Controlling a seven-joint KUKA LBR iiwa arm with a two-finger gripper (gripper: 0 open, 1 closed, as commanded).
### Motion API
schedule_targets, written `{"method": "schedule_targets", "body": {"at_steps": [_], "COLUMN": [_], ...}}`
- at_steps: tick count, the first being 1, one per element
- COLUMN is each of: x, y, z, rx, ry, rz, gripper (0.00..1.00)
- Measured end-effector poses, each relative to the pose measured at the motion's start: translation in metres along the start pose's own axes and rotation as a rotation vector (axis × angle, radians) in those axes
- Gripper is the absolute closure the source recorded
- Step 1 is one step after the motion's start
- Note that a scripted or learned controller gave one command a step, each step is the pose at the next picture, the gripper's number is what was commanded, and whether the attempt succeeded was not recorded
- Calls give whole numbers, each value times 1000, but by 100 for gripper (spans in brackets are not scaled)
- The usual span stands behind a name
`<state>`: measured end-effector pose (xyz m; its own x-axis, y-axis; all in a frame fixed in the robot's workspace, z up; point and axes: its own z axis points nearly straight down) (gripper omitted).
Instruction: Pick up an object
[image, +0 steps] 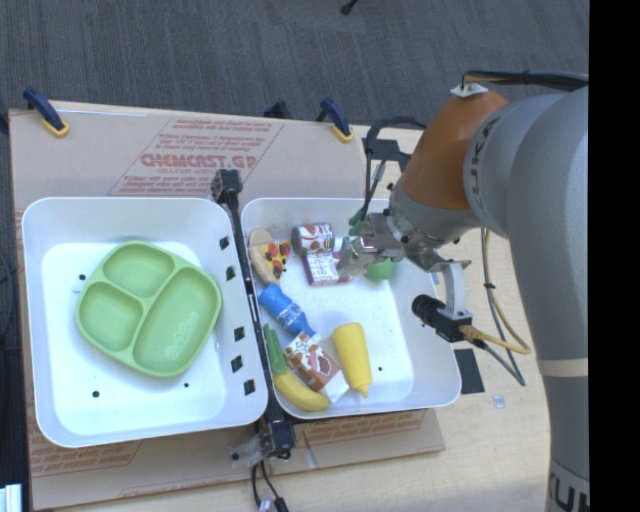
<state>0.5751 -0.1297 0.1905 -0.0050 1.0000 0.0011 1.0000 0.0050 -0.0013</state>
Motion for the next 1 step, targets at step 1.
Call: {"method": "schedule_targets", "body": {"at_steps": [1], "x": [-11], "y": [-27], "z": [-12], "rx": [1], "ry": [0], "rz": [1], "gripper": [100]}}
